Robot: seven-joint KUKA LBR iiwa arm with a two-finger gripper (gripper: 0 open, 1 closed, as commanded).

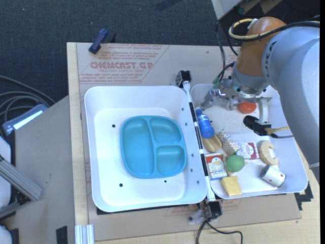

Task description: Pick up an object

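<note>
The bench bears the left bin and right bin.

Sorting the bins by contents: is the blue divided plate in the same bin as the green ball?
No, the blue plate lies in the left bin, while the green ball sits in the right bin.

Robotics lab — grey arm over white bins, loose cables, dark carpet
</note>
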